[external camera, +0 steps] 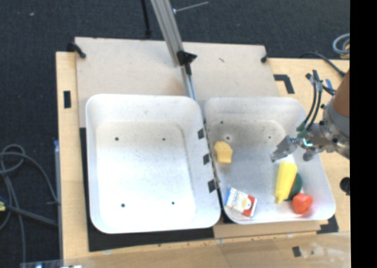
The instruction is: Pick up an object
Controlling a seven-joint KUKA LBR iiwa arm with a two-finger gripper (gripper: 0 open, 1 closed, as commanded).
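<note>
White plastic forms both bins. Left bin (106, 113) carries no objects. Right bin (247, 111) holds a yellow block (223, 152) near its left wall, a red-and-white carton (241, 202) at the front rim, and a yellow corn-shaped piece (285, 180) touching a green item (296, 182) and just beside a red tomato-like piece (301, 203). Gripper (293, 148) hovers above the corn piece, fingers spread apart and holding nothing, probably positioned for descent. The arm is cut off at the frame's right; the green item is mostly hidden.

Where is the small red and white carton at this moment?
The carton lies in the right bin, at its front left corner, left of the yellow object.
</note>
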